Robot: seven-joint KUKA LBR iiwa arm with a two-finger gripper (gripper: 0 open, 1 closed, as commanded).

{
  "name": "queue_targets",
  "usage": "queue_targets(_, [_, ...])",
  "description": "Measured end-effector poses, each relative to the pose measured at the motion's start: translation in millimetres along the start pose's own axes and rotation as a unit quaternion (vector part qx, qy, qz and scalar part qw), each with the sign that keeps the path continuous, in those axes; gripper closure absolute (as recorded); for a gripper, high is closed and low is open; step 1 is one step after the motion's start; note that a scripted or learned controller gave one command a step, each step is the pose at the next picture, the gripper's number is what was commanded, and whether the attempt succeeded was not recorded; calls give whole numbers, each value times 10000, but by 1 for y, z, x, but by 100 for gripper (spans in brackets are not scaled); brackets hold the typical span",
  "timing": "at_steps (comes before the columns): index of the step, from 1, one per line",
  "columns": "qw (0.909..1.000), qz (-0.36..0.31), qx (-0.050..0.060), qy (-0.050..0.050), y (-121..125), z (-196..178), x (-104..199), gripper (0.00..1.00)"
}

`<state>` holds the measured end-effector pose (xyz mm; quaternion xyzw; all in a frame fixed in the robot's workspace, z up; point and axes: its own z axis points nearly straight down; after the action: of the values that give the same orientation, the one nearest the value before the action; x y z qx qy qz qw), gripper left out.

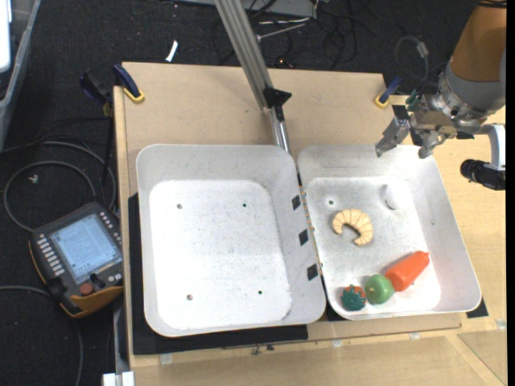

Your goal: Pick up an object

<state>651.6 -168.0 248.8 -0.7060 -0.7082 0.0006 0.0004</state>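
1. We see the claw (409, 141) spread and holding nothing, hanging above the right bin's (455, 240) far rim.
2. The croissant (354, 225), carrot (407, 269), green ball (378, 289) and teal bit (352, 298) lie loose in that bin, so any of them is grabbable.

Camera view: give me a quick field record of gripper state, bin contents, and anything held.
gripper: open, above the far edge of the right bin
held: nothing between the fingers
right bin contents: croissant, orange carrot, green apple, small teal item
item layout: croissant apart near the middle; other three clustered at the near edge
left bin: white
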Motion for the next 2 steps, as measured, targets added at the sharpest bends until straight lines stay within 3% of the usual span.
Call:
queue_targets(1, [10000, 0, 1, -2, 0, 0, 0, 0])
queue_targets(2, [10000, 15, 16, 2, -7, 46, -1, 0])
